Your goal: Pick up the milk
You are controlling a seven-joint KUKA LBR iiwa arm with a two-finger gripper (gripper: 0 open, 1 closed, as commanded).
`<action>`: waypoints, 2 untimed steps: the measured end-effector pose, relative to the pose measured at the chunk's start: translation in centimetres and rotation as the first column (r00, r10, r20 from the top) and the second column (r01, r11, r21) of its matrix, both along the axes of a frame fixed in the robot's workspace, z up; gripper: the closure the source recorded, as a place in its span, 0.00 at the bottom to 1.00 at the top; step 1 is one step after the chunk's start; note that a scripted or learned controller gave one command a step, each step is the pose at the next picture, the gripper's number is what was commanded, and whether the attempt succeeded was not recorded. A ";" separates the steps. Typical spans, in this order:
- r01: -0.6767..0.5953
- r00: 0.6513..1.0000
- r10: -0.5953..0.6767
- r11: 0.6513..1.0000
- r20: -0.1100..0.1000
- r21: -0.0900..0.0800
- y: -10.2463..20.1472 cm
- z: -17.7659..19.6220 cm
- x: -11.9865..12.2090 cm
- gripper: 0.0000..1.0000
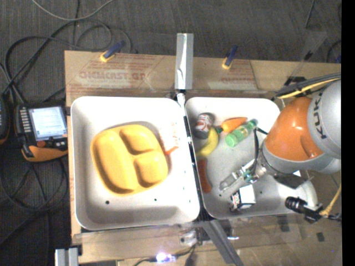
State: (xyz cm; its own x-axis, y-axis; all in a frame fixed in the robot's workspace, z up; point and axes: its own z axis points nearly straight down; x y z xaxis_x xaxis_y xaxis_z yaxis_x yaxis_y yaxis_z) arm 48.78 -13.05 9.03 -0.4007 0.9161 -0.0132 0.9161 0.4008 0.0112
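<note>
Gripper (236, 186) low in right bin (266, 107), can't tell jaw state.
Milk not identifiable; crowded can (203, 123), banana (209, 143), green bottle (240, 132) at far-left risk wrong pick.

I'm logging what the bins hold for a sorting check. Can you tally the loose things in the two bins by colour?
Yellow: 2, the divided tray and the banana
Orange: 1, the carrot
Green: 1, the bottle
Red and silver: 1, the can
White: 1, a small carton by the gripper
Total: 6
</note>
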 end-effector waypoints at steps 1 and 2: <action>-0.068 0.998 0.068 0.998 -0.016 0.008 -0.1 0.3 0.7 0.00; -0.068 0.998 0.068 0.998 -0.015 0.009 0.0 0.3 0.7 0.00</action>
